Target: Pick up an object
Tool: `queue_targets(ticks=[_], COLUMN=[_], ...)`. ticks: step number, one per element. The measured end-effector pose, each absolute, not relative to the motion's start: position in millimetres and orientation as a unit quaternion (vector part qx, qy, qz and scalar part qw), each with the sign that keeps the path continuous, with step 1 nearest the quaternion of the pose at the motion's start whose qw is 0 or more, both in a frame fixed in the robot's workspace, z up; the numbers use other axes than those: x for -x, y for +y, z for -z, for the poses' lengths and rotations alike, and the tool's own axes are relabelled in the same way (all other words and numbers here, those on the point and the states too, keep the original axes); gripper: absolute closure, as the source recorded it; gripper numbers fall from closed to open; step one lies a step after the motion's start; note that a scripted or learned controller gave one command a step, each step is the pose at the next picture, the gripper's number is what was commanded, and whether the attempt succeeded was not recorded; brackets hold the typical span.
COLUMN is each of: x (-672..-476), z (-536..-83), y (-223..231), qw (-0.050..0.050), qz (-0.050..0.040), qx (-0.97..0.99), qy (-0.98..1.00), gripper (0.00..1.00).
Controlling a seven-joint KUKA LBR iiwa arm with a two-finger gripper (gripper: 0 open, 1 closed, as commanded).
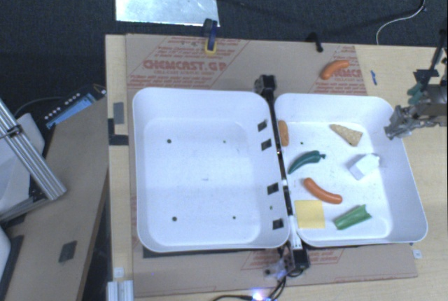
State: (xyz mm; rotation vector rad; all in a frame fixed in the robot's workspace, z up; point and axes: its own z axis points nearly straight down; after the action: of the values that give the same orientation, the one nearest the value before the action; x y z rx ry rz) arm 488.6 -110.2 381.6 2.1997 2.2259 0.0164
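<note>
While the grey arm's two-finger gripper (400, 126) hangs just outside the right-hand shallow white bin (392, 152), near that bin's upper right corner, nothing lies between its fingers; whether they are spread or closed I cannot tell, since the metal parts blur together at the frame's edge.

Taking the right-hand bin as the landmark, every candidate object lies inside it or close by. A tan triangular wedge (346, 133) rests in its upper part, nearest the gripper but apart from it. Below that sits a small white block (363, 166), toward the bin's right wall. A dark green pepper-shaped piece (306, 160) lies near the bin's centre, and a small orange sausage-shaped piece (283, 131) sits upright along the left wall. An orange-red sausage (323, 190) lies slanted below the centre. A flat yellow square (309, 214) occupies the lower left corner, and a bright green elongated piece (351, 217) lies just beside it to the right.

Outside the bin, above its upper edge, another orange sausage shape (334, 69) rests on the brown cardboard sheet (182, 61) covering the surface.

To the left of the landmark bin, touching it along a black clipped seam, stands the second white bin (203, 166).
</note>
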Motion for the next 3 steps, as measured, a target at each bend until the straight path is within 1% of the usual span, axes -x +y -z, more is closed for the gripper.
queue_targets(ticks=[1, 2, 3], x=[-510.9, -588.3, -655.7], z=[-545, -534, -535], y=[-64, -94, -129], qw=[0.009, 0.003, 0.003], qz=[-0.0075, -0.0007, -0.0011], qx=[-0.703, -0.707, -0.707], qy=[0.711, 0.707, 0.707], gripper=[1.0, 1.0, 1.0])
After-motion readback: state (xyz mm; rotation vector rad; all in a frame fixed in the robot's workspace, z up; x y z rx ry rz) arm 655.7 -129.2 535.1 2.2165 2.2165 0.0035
